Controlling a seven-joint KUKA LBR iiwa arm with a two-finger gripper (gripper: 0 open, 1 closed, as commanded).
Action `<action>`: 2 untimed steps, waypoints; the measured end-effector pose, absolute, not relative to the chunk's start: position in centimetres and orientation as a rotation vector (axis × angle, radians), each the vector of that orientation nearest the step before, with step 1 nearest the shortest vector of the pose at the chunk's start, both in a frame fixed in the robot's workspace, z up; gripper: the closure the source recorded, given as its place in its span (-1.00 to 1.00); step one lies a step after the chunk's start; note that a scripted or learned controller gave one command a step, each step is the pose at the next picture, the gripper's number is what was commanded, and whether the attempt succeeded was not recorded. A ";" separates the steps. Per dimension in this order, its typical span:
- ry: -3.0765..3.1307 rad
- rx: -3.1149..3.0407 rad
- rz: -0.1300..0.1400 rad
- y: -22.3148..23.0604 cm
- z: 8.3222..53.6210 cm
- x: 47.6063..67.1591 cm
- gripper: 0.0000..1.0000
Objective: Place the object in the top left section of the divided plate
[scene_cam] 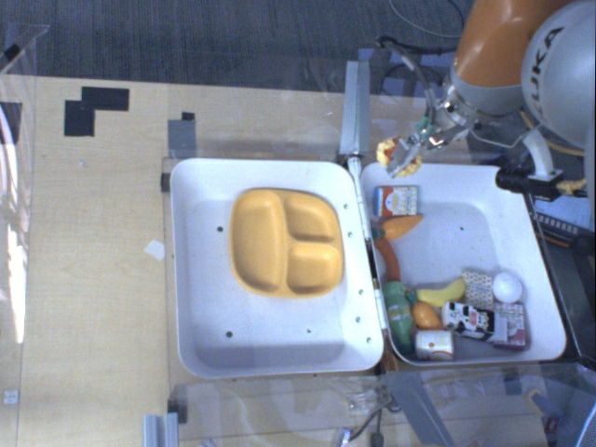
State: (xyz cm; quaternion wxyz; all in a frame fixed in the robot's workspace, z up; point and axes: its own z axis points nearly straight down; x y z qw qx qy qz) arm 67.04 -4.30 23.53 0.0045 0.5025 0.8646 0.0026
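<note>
Over the far edge of the right bin (545, 343), my gripper (407, 159) is hanging with something small and yellow-white (386, 147) at its tips; whether it is grasping that or just touching it, I cannot tell. I am seeing the divided plate (284, 241) sitting bare in the left bin (200, 343), so I am judging the placing not yet done. On the arm I am reading "KUKA"; carton labels are too blurred.

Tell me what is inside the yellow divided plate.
All three sections of the divided plate show bare yellow surface, with nothing covered. It sits in the left bin. The toy food lies in the right bin, and the claw is over that bin's far edge.
</note>
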 end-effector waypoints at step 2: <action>2.911 1.165 0.005 1.5 18.6 66.3 1.00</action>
